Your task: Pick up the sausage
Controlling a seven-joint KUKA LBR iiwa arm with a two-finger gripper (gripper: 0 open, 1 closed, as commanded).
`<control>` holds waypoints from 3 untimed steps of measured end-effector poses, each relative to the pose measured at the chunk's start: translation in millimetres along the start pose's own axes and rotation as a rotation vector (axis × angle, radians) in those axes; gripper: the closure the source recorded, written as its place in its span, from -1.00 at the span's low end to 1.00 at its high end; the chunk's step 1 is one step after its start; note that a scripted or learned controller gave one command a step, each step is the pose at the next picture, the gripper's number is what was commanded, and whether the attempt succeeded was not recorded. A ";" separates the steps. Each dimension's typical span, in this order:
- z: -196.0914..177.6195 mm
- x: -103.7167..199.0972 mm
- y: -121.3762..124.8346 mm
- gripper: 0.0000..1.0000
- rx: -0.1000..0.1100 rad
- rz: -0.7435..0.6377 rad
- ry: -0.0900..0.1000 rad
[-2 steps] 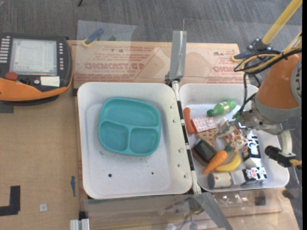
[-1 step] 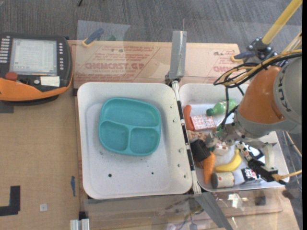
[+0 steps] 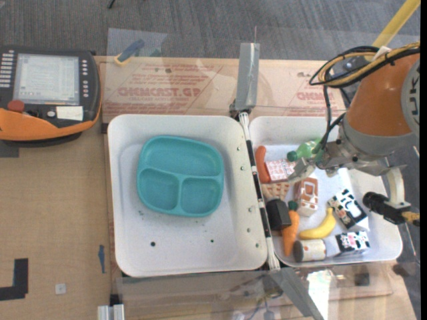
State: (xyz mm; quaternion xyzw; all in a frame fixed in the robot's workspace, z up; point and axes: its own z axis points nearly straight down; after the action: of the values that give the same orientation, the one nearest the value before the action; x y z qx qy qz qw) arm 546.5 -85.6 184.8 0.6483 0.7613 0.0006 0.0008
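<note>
The sausage (image 3: pixel 260 156), a short red-orange cylinder, lies against the left wall of the right bin (image 3: pixel 393 245), near its far end. My gripper (image 3: pixel 319 157) hangs over the back middle of that bin, to the right of the sausage and apart from it. A green toy (image 3: pixel 302 151) and a red packet (image 3: pixel 281 171) lie between the two. The grey wrist and orange band (image 3: pixel 383 99) cover the bin's back right corner.
The right bin also holds a carrot (image 3: pixel 290 231), a banana (image 3: pixel 319 227), a small carton (image 3: pixel 307 195), a can (image 3: pixel 311 249) and two black-and-white boxes (image 3: pixel 348 209). In the left bin (image 3: pixel 127 239) sits a teal divided plate (image 3: pixel 180 177). A teach pendant (image 3: pixel 47 95) rests far left.
</note>
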 end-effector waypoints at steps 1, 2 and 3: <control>0.0 42.4 82.4 -1.00 0.001 0.034 0.000; 30.0 143.9 90.8 -1.00 0.000 -0.091 -0.013; 52.0 142.7 94.4 -1.00 -0.020 -0.072 -0.028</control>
State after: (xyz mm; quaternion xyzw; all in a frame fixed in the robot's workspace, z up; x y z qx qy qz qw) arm 617.0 70.3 132.9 0.6205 0.7840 -0.0006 0.0180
